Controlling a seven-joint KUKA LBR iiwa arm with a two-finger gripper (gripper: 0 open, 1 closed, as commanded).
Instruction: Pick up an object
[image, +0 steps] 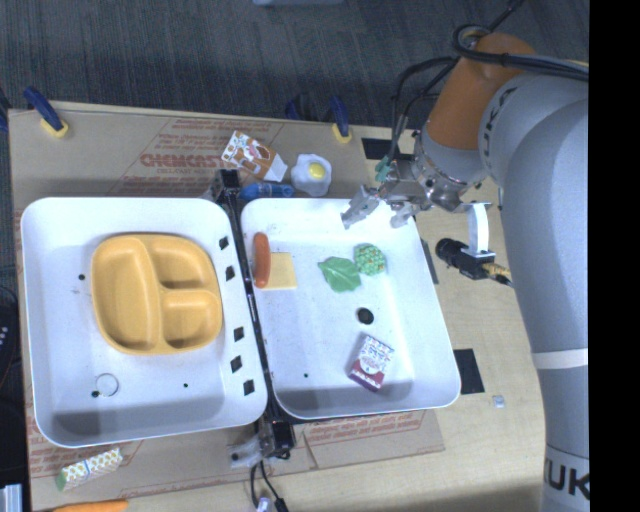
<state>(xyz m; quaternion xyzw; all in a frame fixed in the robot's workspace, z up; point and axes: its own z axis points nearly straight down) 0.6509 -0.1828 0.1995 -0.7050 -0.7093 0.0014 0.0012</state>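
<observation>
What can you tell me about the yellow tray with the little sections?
The yellow tray is a rounded, smooth, plastic-looking food tray with three hollow sections: one long one on its left and two smaller ones on its right. It lies flat and right way up in the left white bin, a little above the middle. It rests on the bin's floor, and nothing sits in it or touches it.

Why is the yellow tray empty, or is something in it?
Empty. The yellow tray in the left bin shows bare compartments; the toys lie in the right bin.
</observation>
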